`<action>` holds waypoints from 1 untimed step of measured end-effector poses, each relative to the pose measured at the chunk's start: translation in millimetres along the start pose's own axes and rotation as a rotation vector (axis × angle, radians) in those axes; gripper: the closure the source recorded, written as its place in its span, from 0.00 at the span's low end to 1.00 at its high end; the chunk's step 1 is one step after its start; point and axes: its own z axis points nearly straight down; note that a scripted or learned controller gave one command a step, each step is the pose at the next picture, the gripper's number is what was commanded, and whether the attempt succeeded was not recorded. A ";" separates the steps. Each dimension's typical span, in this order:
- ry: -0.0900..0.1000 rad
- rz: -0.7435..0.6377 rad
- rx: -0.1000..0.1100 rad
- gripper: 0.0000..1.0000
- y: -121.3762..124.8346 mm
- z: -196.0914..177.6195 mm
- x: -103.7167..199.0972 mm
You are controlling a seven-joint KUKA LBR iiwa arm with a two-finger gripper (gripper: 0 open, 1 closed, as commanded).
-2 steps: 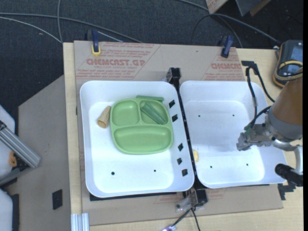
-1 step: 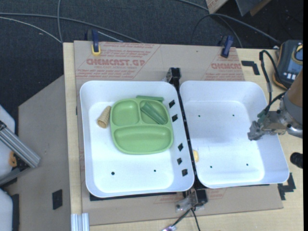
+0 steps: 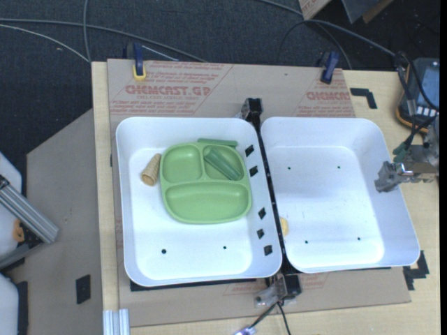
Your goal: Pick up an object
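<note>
A green divided plate (image 3: pixel 205 184) lies in the left bin (image 3: pixel 140 243). In its upper right compartment rests a darker green flat piece (image 3: pixel 223 162). A tan cone (image 3: pixel 150 169) lies just left of the plate, touching its rim. A small yellow object (image 3: pixel 283 225) sits at the seam between the bins, on the right bin's left edge. My gripper (image 3: pixel 388 176) hovers over the right rim of the right bin (image 3: pixel 328 208), far from all these objects, and nothing shows in it.
Black clips run along the divider between the bins (image 3: pixel 257 187). The bins sit on a cardboard sheet (image 3: pixel 174 82) clamped at the back by blue clamps (image 3: pixel 139 60). Cables cross the dark floor behind.
</note>
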 end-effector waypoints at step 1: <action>0.002 0.000 0.005 1.00 0.7 -2.0 0.1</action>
